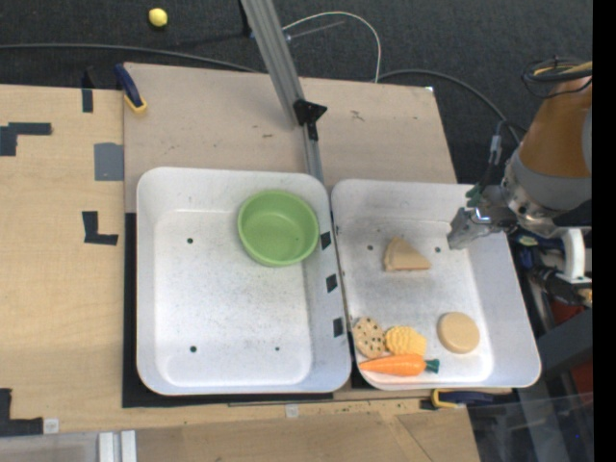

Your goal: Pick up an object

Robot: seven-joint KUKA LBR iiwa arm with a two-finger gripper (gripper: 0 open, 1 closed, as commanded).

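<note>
Gripper (464, 231) hovers beside the wedge (406, 256), we think lining up; its opening we cannot tell.

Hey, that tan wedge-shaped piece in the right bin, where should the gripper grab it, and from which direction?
Probably from straight above, closing across the tan wedge near its wider base. It lies flat and alone in the right bin, apart from the walls and the other food, so its sides look free. The gripper is just to its right.
</note>
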